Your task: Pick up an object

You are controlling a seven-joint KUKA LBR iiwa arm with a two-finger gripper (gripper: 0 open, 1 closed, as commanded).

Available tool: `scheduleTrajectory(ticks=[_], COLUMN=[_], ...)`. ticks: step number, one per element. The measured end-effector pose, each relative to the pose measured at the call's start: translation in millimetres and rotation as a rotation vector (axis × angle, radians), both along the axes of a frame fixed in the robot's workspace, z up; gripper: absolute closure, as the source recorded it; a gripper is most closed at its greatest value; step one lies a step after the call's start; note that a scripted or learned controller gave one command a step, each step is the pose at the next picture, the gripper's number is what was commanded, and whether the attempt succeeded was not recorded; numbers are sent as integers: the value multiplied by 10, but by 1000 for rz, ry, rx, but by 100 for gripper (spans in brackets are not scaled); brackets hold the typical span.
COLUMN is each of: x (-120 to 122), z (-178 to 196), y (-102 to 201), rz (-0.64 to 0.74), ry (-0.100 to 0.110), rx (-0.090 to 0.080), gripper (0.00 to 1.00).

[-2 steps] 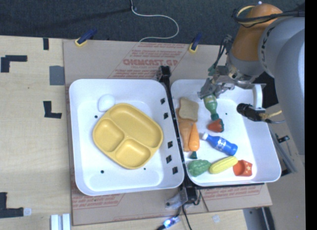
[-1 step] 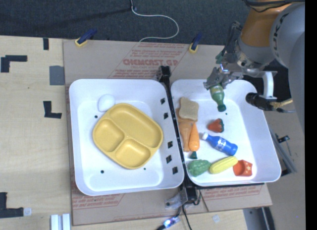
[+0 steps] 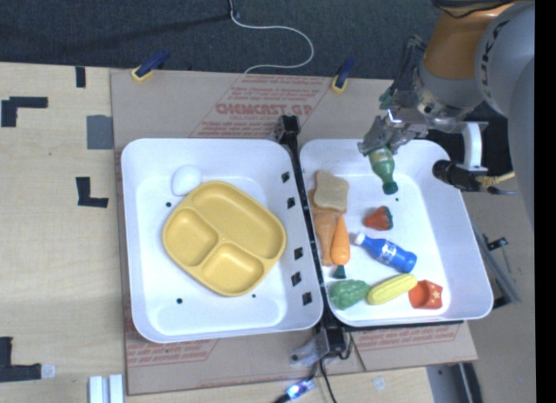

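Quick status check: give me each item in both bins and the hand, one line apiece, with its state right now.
hand: above the right bin's far side, shut on the green bottle
green bottle: hanging from the hand, neck down
yellow tray: flat in left bin
white ball: resting beside tray
bread slice: lying flat
carrot: lying down
blue bottle: on its side
corn: lying down

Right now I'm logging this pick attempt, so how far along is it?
Done, it seems: the tool has closed on the green bottle, which hangs from its fingers above the right bin. In hand: lifting it; whether it has fully cleared the bin floor I cannot tell. Left: only carrying it clear. The blue bottle, carrot and corn lie in that bin.
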State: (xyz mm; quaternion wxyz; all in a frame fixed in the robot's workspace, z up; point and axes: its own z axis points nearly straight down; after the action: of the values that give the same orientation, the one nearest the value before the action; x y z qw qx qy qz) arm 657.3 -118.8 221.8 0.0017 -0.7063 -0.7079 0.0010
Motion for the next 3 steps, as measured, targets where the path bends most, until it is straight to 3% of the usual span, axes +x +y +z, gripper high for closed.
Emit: scheduleTrajectory(ticks=[2, 3], x=[-1024, -1051], z=[-45, 97], y=[531, 502], rz=[-1, -1], ry=[6, 1], rx=[0, 0], gripper=[100, 100])
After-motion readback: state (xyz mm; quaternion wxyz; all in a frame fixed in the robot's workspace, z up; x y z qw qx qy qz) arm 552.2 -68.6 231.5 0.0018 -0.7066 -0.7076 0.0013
